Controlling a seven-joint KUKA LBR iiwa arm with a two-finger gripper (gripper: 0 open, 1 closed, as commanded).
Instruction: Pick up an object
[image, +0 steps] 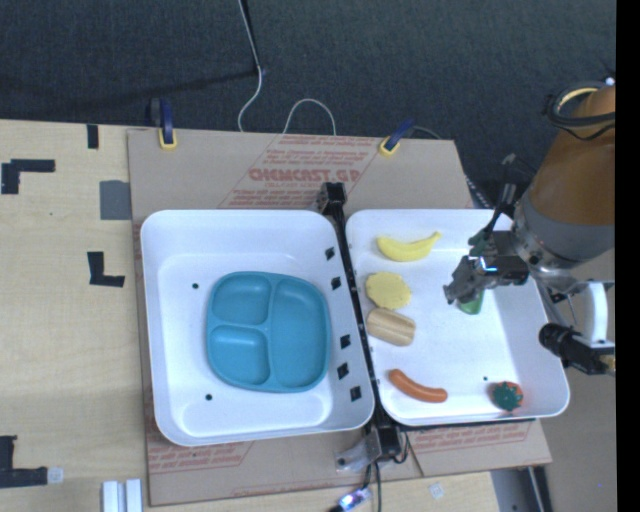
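My gripper (470, 288) hangs over the right part of the right bin (520, 345), and the arm comes in from the right. A small green object (471, 304) shows right under the gripper's tip, partly hidden by it. I cannot tell whether it is gripped or lying on the bin floor. Left of the gripper lie a yellow banana (407, 246), a lumpy yellow piece (388, 290) and a tan bread roll (390, 327). An orange-red sausage (418, 386) and a red and green fruit (506, 396) lie near the bin's front edge.
The left bin (170, 300) holds a blue divided plate (268, 331). A black clip strip (345, 300) runs between the two bins. Both bins rest on a cardboard sheet (290, 175) with clamps at its far edge.
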